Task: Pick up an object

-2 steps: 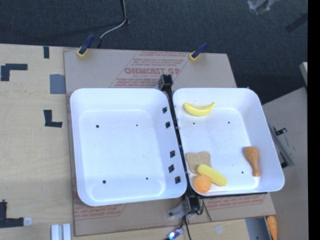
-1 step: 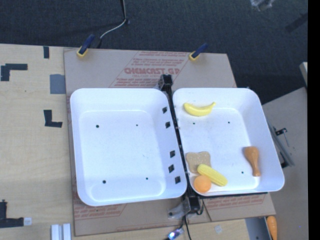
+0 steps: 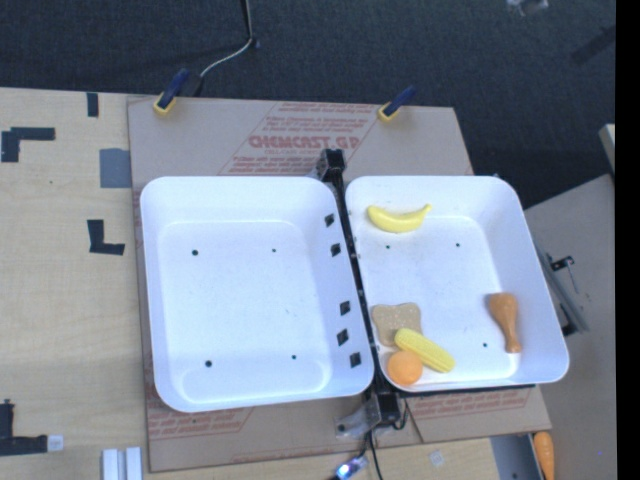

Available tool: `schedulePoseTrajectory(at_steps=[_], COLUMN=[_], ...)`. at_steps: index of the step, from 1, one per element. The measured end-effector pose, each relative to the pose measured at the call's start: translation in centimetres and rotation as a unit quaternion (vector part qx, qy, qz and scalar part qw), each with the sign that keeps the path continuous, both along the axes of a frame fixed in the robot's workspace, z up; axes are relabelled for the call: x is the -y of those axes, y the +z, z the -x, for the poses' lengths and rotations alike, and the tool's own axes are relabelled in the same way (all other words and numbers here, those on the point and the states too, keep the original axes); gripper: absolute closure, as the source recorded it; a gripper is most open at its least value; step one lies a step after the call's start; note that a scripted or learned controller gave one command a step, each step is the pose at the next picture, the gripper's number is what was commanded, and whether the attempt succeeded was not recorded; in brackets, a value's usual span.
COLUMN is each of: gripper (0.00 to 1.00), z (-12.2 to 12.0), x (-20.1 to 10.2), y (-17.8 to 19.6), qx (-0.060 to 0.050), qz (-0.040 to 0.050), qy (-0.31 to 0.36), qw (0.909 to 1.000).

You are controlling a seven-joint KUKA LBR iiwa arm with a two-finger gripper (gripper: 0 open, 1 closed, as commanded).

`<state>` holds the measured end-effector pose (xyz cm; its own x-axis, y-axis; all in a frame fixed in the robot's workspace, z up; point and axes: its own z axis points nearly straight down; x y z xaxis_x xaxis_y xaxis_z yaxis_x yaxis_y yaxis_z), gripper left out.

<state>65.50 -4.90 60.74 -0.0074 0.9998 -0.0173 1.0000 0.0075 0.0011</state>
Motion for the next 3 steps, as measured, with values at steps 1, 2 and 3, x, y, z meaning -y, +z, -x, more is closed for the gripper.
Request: schedulePoseTrajectory(at_steps=[1,2,3], gripper=[1.00,1.00,1.00], z=[0.0,0.0,-0.1], x=[0.0,-0.1,-0.1], y=[1.0,2.0,3.0], qx=[0.000,0.001,0.001], qz=[0.0008,0.0018,0.0025], qy=[0.000,0.000,0.000], qw=[1.0000,1.0000,1.0000])
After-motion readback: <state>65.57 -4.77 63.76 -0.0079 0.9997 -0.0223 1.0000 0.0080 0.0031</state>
